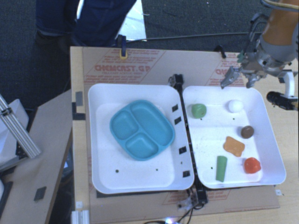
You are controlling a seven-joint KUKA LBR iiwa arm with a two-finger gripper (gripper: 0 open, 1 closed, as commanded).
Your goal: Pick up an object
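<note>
My gripper (240,79) hangs over the far rim of the right bin (219,125), fingers spread apart with nothing between them. Below it in the bin lie a white ball (235,106), a green round object (199,110), a brown ball (247,131), an orange flat piece (234,146), a red object (252,165) and a green stick (221,168). The white ball is the nearest to the gripper, a little toward the camera from it.
The left bin (105,171) holds a blue divided plate (141,129). A black clip strip (183,129) runs between the two bins. A person in dark trousers (88,8) stands behind the bench. A metal rail (18,129) lies at the left.
</note>
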